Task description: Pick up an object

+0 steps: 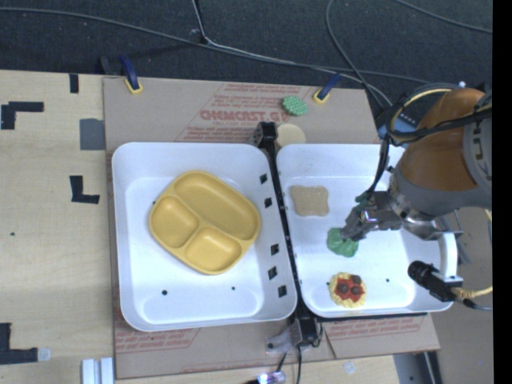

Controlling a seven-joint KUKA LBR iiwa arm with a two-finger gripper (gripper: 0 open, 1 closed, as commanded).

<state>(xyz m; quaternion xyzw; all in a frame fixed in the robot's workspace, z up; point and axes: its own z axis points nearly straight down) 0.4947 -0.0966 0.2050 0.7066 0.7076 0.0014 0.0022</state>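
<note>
One green toy (344, 243) is sitting mid-bin, touching the tool (353, 232); grip state is impossible to tell.

The arm (448, 162) is a thick, rounded grey body with a broad glossy orange band (448, 134) above the wrist. A thin black cable loops along its upper edge. The wrist narrows into a cluster of grey and dark metal parts, ending in a small dark two-finger gripper (350, 232).
</note>
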